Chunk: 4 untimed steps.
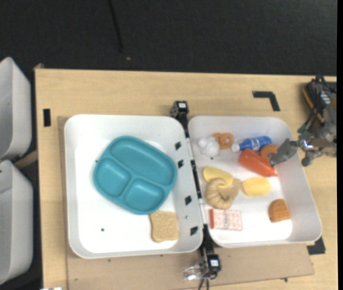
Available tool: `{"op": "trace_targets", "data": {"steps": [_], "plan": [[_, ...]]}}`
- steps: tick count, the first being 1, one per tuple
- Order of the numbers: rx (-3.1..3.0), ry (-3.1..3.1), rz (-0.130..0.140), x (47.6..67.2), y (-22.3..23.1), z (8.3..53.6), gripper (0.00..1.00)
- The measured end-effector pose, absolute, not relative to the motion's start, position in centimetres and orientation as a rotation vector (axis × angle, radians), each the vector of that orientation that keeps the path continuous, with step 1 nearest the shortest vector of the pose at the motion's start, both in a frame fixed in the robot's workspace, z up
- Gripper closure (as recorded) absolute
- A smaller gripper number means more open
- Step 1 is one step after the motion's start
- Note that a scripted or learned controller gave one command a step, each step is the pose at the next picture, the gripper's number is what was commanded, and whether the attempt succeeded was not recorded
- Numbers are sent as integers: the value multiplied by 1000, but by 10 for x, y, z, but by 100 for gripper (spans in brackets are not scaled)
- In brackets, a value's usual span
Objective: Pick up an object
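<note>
Objects for picking lie in the right bin (298, 219): an orange wedge (256, 162), a blue bottle (254, 143), a yellow lemon (256, 186), a croissant (221, 191). The left bin (78, 222) holds a teal divided plate (135, 174) and a toast slice (164, 226). Both sit on a tan counter (111, 89) over dark floor. The tool (293, 151) reaches in from the right at the right bin's edge, near the wedge, fingers spread and holding nothing.

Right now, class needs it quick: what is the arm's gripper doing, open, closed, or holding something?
Two-finger gripper: at the right white bin's right edge, beside the orange carrot-shaped toy; open or closed cannot be told, and nothing is seen held.
</note>
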State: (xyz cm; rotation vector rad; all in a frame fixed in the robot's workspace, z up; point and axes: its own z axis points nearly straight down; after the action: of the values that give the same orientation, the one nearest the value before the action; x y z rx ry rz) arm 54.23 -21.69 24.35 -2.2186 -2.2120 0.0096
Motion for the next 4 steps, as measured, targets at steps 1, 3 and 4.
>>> {"op": "trace_targets", "data": {"steps": [1,3,4], "plan": [[-2221,-2223,1,545,-216,250,0],[-2222,-2218,4,549,-211,129,0],[-2229,-2215,3,549,-212,100,0]]}}
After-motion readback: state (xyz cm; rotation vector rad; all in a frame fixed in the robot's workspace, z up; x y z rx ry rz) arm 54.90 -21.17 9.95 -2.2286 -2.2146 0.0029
